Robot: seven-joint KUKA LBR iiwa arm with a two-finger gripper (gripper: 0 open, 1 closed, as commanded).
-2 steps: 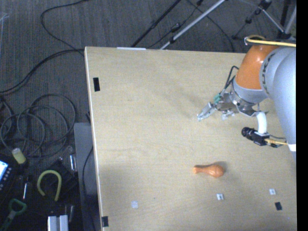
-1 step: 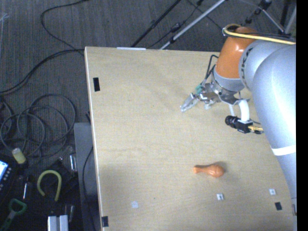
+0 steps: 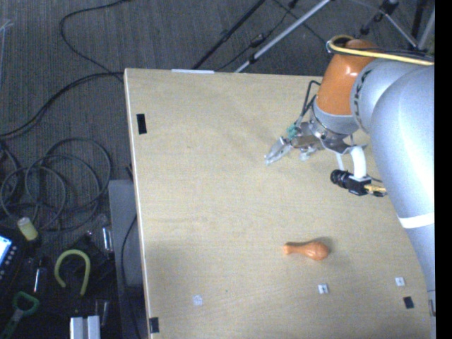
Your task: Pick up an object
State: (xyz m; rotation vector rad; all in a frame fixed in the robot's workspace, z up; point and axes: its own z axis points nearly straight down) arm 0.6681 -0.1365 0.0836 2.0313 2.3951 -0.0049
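Orange pear-shaped toy [image 3: 308,250] lies on the wooden bench [image 3: 212,203], well apart from the gripper [image 3: 277,154], whose fingers look spread, nothing between. Risk: rounded toy rolls off on an off-centre pinch.

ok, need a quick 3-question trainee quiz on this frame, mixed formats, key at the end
1. True or false: the end effector holds the orange pear-shaped object.
2. Where does the orange pear-shaped object lie relative to the end effector? A) nearer the view's bottom edge B) nearer its top edge C) directly under it
3. Fill in: the band above the grey arm's wrist is ___.

Key: 1 false, it lies apart on the pale wooden board; 2 A; 3 orange.
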